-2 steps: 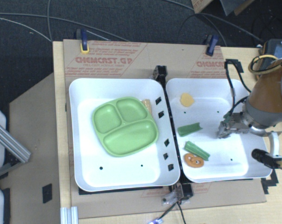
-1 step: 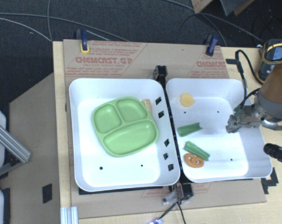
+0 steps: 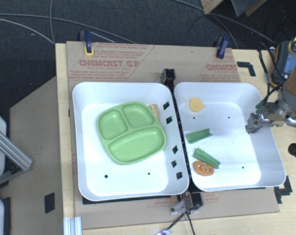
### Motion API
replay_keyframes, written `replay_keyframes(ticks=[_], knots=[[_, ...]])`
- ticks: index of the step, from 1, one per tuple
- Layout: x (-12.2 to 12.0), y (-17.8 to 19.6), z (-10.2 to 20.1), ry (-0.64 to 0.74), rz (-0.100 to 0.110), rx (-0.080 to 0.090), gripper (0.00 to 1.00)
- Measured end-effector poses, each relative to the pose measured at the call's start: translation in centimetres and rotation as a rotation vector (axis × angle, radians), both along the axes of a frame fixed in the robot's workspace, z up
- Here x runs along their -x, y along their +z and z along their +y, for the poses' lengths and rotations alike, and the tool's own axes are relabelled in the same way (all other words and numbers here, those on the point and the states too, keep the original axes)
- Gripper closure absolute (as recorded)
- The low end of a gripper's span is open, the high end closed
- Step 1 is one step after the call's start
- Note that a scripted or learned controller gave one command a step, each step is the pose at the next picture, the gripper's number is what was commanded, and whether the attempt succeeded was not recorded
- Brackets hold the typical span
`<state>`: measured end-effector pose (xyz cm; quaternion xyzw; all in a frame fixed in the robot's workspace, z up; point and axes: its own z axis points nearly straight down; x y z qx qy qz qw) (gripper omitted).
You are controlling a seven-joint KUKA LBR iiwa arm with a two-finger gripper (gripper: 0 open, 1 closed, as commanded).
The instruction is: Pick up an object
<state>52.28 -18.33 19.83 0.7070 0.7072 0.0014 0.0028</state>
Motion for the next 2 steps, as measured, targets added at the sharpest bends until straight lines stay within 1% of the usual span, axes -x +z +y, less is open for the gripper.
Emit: replay_keyframes(ticks=[1, 2], knots=[[-0.5, 5.5, 1.0, 0.002, -0.002, 0.000, 1.00], [-0.1, 4.8, 7.1, 0.006, 0.008, -0.006, 1.00]])
